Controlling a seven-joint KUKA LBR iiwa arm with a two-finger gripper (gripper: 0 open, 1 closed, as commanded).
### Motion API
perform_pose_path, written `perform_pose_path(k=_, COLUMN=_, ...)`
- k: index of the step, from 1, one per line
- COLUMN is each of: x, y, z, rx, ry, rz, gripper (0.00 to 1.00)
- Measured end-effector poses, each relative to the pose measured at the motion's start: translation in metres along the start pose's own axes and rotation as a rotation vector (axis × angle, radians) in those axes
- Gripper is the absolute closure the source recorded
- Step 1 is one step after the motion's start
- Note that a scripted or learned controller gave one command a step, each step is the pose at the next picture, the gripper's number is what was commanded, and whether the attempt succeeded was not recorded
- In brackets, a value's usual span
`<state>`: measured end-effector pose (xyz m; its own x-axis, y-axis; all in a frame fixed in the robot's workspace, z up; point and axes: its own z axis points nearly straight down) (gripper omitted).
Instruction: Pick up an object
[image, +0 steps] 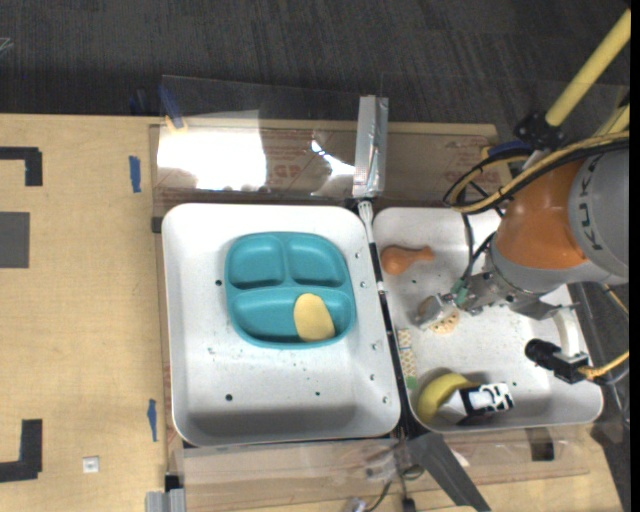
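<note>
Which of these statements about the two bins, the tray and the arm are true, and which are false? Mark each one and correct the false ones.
1. The teal tray lies in the left bin. True.
2. A yellow object rests on the tray. True.
3. The orange object is in the left bin. False: it lies in the right bin.
4. The gripper is over the left bin. False: it is in the right bin.
5. The banana lies on the tray. False: it lies near the right bin's front edge.

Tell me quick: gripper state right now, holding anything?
Gripper: low in the right bin, over a small speckled item; open or closed cannot be told, and no held object is visible.
</note>
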<state>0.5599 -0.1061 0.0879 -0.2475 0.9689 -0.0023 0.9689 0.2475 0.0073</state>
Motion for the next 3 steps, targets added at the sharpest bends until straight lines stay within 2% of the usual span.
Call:
perform_pose_path(k=1, x=-0.007, y=0.050, z=0.001, rx=0.000, ry=0.000, rz=-0.103, gripper=0.00)
perform_pose_path(k=2, x=0.011, y=-0.019, z=0.000, rx=0.002, ry=0.001, rz=0.043, gripper=0.00)
perform_pose_path(k=3, x=-0.009, y=0.058, z=0.001, rx=0.001, ry=0.001, rz=-0.066, gripper=0.00)
